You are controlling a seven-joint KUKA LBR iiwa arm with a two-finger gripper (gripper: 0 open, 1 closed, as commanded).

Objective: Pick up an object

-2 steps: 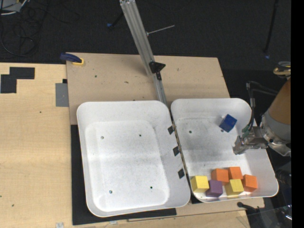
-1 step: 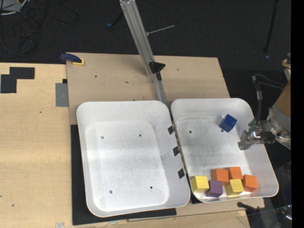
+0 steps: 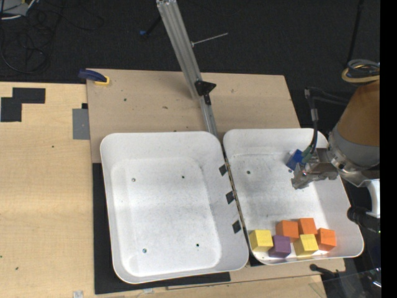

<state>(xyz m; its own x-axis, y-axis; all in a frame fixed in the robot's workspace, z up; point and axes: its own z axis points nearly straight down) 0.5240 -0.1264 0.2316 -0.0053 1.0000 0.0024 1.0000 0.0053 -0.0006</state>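
Observation:
The right bin (image 3: 260, 166) holds several small blocks bunched at its near edge: a yellow block (image 3: 262, 238), a purple block (image 3: 281, 246), an orange block (image 3: 287, 229), a second orange block (image 3: 307, 226), another yellow block (image 3: 305, 245) and a third orange block (image 3: 327, 238). A small blue object (image 3: 294, 160) sits higher up in this bin. My gripper (image 3: 302, 179) hangs over the bin's right half, just right of and below the blue object. Whether the two touch is unclear.
The left bin (image 3: 161, 203) lies beside the right one, with black clips (image 3: 229, 197) along the shared rim. A slanted metal rail (image 3: 183, 48) rises behind the bins. A blue-and-yellow clamp (image 3: 94, 76) lies at the bench's far left corner.

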